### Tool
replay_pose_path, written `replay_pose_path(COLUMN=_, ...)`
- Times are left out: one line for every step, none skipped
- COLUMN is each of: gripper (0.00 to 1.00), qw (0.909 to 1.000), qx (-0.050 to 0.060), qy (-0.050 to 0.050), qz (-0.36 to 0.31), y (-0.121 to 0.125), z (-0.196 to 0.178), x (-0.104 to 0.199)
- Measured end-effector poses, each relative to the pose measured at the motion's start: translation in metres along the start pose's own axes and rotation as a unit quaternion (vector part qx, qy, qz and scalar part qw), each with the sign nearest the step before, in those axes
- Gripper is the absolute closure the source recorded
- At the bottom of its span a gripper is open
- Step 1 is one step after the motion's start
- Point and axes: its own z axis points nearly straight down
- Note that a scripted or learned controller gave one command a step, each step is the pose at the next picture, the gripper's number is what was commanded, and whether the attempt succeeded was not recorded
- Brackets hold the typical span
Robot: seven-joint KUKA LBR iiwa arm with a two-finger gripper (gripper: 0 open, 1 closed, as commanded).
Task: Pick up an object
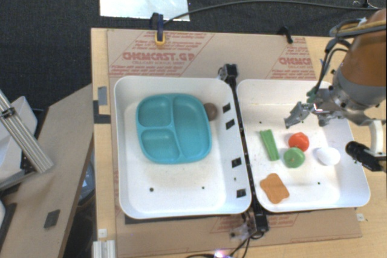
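Hovering: end effector [300, 113] over right bin [357, 190]; fingers apart, holding nothing | red object [299, 141] just below it

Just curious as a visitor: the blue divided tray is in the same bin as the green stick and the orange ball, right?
Not quite. The camera view shows the blue divided tray in the left bin, while the green stick and the orange ball lie in the right bin.

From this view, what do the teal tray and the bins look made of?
Teal tray: likely molded plastic, smooth and matte, judging by uniform color and rounded compartment ridges. Left bin and right bin: probably thin formed white plastic, with soft rounded rims and a slight sheen. Cannot confirm either.
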Motion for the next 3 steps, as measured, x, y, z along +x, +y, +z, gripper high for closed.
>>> replay_pose_path(gripper=0.0, qw=1.0, qx=0.001, qy=0.0, qz=0.0, y=0.006, z=0.057, x=0.008)
replay_pose_path(gripper=0.0, qw=0.9999, qx=-0.011, qy=-0.001, qz=-0.001, y=0.015, z=0.111, x=0.007)
replay_pose_path(gripper=1.0, qw=1.0, qx=-0.003, qy=0.0, qz=0.0, y=0.01, z=0.104, x=0.006)
